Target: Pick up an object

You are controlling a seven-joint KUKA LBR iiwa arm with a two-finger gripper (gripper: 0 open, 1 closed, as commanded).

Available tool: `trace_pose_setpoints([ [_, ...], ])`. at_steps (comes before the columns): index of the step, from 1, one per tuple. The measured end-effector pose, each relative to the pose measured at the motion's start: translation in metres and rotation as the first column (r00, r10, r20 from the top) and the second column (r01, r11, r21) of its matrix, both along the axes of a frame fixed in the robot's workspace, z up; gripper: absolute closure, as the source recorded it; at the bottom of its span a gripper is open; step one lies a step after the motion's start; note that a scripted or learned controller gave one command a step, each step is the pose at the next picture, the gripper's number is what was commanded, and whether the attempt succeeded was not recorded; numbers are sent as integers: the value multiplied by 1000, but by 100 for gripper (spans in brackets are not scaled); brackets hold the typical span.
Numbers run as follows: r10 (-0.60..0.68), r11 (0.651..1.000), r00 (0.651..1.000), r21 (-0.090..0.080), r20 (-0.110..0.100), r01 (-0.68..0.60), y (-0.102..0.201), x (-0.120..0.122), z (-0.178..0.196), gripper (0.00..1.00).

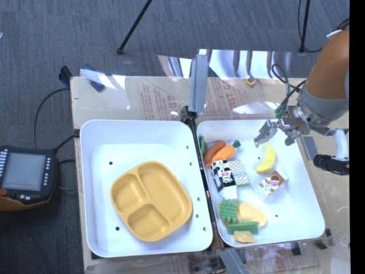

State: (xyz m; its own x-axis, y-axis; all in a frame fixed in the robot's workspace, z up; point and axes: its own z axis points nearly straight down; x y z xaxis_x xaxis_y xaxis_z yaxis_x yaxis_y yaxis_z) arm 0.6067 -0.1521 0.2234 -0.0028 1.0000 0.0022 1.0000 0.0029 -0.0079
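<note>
end effector (278,132) hovering spread, holding nothing, over right bin (308,210) | banana (266,158) lying just below it, carton (271,185) near | risk: fingers straddling the curved banana off-centre, letting it slip or nudging carton aside

Grey carpet floor (85,21) lying under the bench; tripod legs (138,19) standing at the back. Control pendant (25,176) sitting left, light glaring off clear sheeting (239,67).
</note>
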Motion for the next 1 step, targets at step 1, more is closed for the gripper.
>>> trace_pose_setpoints([
  [1, -11, 1000, 1000, 0, -1, 11, -44, 16, -137, 0],
])
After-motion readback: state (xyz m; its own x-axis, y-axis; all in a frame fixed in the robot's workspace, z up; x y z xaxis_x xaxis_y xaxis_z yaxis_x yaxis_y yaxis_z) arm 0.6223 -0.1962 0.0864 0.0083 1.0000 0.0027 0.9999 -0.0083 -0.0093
